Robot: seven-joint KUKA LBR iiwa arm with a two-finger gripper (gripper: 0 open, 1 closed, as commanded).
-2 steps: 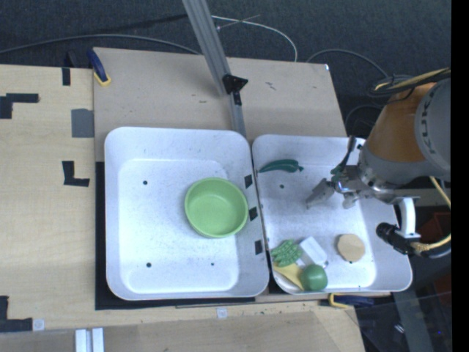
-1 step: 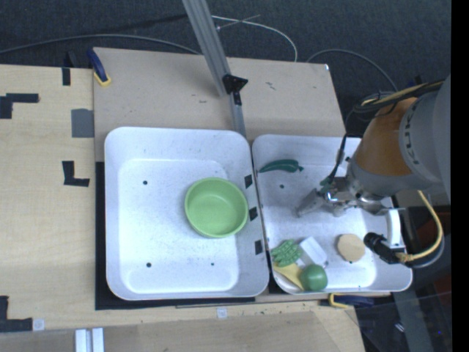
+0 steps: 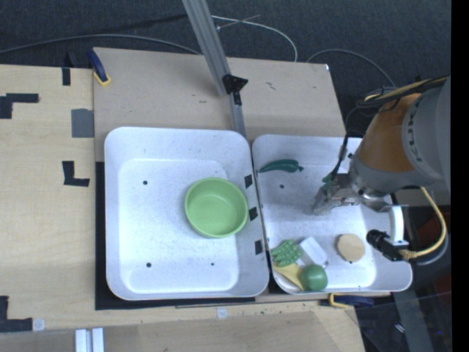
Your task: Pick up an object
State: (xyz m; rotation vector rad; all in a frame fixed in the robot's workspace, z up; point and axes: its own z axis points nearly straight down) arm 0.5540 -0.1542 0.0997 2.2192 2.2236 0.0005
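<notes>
Claw low over right bin floor; finger state unclear.

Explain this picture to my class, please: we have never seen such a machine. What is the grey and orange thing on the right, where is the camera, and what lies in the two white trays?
The camera hangs above a bench and looks down at a slant. The grey and orange shape on the right is a robot arm. Its gripper, the part meant to pick things up, is low over the right bin.

The left bin holds a green bowl. The right bin holds a dark green pepper-like piece near its top edge, a round tan object, and along its front edge a cluster: a green ridged toy, a white block, a green ball and something yellow.

No object shows in the gripper. The picture is too blurry to tell how its jaws stand.
</notes>
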